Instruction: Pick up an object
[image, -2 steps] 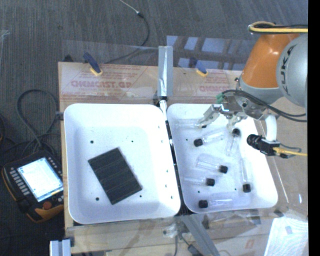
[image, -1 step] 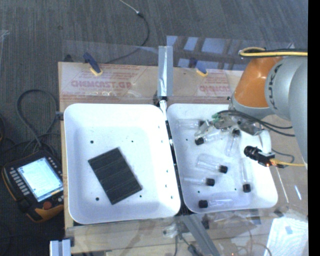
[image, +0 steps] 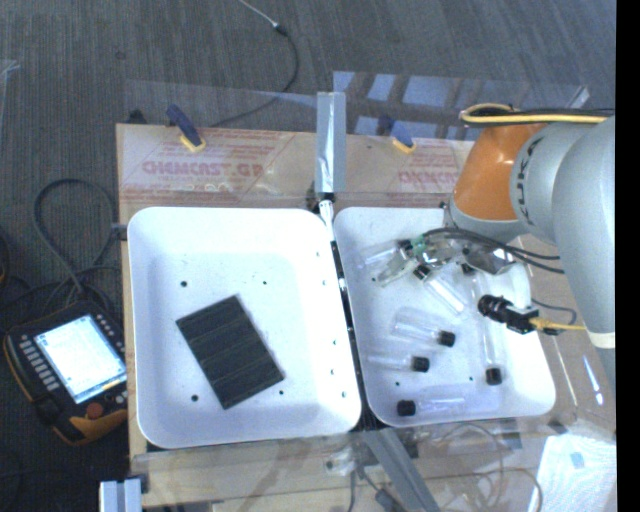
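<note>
Several clear tubes (image: 425, 327) — black-capped — lie scattered; whether the jaws are spread, unclear.

Scattered vials (image: 425, 325) crowd right bin (image: 540, 395); left bin's (image: 150, 300) edges open.

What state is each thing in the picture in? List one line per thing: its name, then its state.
black ridged pad: lying flat, askew, in the left bin.
clear tubes with black caps: lying scattered on their sides in the right bin.
gripper: low over the right bin's far end, among the tubes.
handheld screen: lit.
</note>
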